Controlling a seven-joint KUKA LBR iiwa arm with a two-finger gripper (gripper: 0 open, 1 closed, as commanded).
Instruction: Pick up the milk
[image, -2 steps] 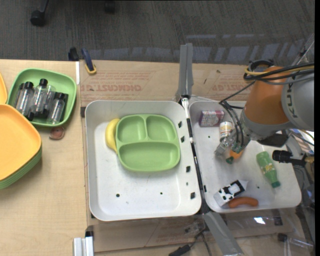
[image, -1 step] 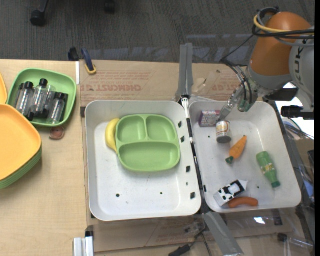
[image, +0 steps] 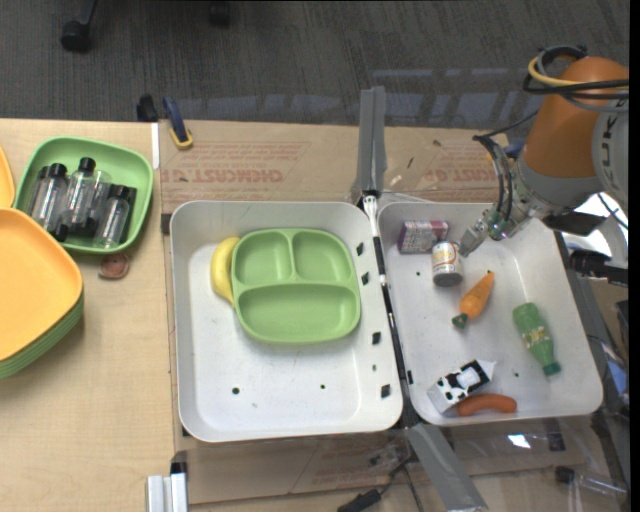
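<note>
White-and-black cow-patterned milk carton (image: 461, 383) lies flat at right bin (image: 570, 290) front, long axis slanting, top end toward upper right. One carton, one orange carrot (image: 476, 297), one green bottle (image: 535, 337). Gripper (image: 474, 236) near tin can (image: 446, 263); finger spread unclear.

Probably a robotics lab: white bins (image: 200, 330) on a cardboard-covered bench (image: 260, 165), grey carpet (image: 300, 50), chair castors (image: 75, 38).

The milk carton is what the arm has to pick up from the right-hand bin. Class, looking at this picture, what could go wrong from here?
1. The milk carton lies against a red sausage near the right bin's front wall, so fingers may catch the sausage or wall.
2. The gripper hangs beside a can, far from the carton; a carrot lies between and could be knocked.
</note>
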